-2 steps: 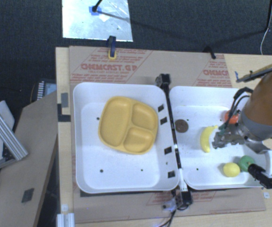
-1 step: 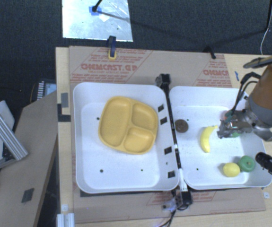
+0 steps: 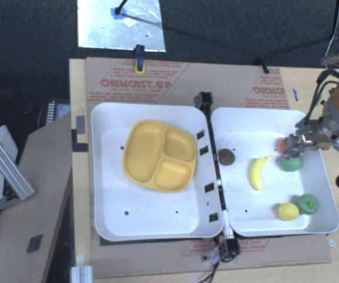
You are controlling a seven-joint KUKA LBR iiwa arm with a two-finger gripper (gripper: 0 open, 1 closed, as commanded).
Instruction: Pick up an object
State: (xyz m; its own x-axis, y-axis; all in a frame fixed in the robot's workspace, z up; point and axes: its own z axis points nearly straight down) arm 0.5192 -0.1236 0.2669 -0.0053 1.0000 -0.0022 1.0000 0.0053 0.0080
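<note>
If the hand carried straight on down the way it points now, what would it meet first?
Most likely the green ball right under the hand in the right bin; the two look close or touching, though depth is hard to judge from this slant.

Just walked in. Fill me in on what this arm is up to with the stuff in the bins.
The arm reaches in from the right, and its hand sits low over a green round object near the far right side of the right bin. Whether it has hold of that object can't be told. A toy banana, a brown disc, a lemon and a second green piece lie untouched in the same bin. The left bin holds a yellow divided plate.
</note>
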